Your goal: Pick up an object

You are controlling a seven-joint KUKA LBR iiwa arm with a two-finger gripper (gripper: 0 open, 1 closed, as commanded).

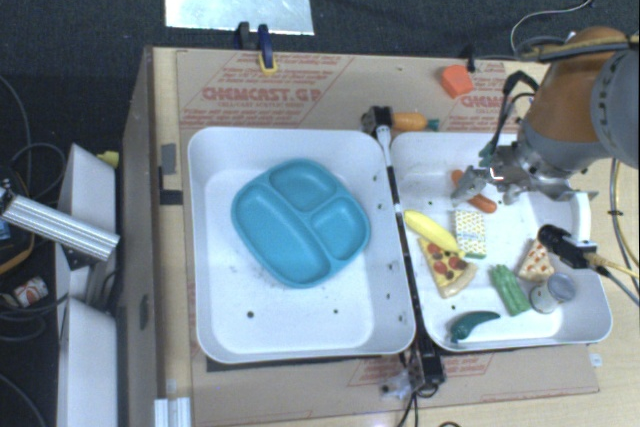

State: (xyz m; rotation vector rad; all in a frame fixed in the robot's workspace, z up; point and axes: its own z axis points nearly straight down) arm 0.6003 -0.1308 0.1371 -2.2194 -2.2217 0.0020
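Over the far end of the right bin (pixel 432 158), the grey-and-orange arm (pixel 572 110) reaches in from the right, its gripper (pixel 478 179) low among the toy food. Whether the claw is open or closed cannot be made out, its tip blurring into an orange shape just left of it, and nothing can be seen held in it. A small orange-red piece (pixel 483 204) lies just on the near side of the gripper; contact between them is too small to judge. Nearer, a banana (pixel 430 228) lies beside a pale checkered block (pixel 470 233) and a pizza slice (pixel 447 265). Toward the right wall are a second wedge (pixel 535 261), a green piece (pixel 511 290) and a greyish round item (pixel 552 293) of unclear kind. A dark teal curved piece (pixel 472 323) sits by the near rim. Alone in the left bin (pixel 230 320) rests a blue divided plate (pixel 300 220). An orange block (pixel 456 80) lies on the bench beyond the bins.
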